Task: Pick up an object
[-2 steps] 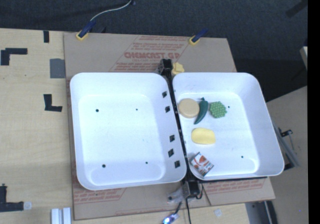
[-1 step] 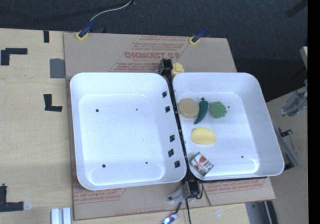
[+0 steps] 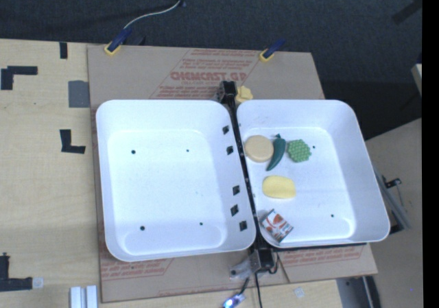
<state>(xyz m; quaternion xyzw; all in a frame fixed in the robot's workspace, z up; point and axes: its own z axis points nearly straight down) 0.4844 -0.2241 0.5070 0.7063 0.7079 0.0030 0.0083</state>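
Pale yellow rounded object (image 3: 279, 187), smooth, in right bin (image 3: 343, 162)

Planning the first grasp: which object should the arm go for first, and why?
Probably descend over the yellow piece in the right bin: it lies apart from the others, while the tan round, green pepper and green ball crowd together.

Work surface (image 3: 41, 183) with cardboard sheet and two white bins.
A printed brown cardboard sheet (image 3: 206, 73) lies flat on the pale wooden surface, held by two clamps; the left bin (image 3: 110, 183) and right bin (image 3: 357, 162) rest on it, touching along their inner edges.
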